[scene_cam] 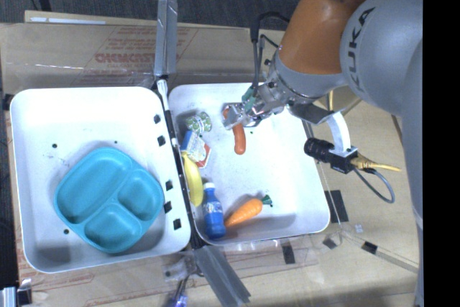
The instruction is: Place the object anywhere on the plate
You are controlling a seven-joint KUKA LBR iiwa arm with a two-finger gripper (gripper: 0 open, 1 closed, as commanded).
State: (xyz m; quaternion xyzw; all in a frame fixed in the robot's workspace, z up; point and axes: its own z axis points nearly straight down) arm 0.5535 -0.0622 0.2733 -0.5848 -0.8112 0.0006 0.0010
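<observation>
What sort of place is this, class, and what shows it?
Likely a robotics lab test bench: a KUKA arm reaches over two white bins, with toy food like a carrot and a blue plate.

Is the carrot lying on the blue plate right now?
No, the carrot lies in the right bin, while the blue plate sits in the left bin.

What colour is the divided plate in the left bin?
Light blue; the plate shows clearly in the camera view.
</observation>
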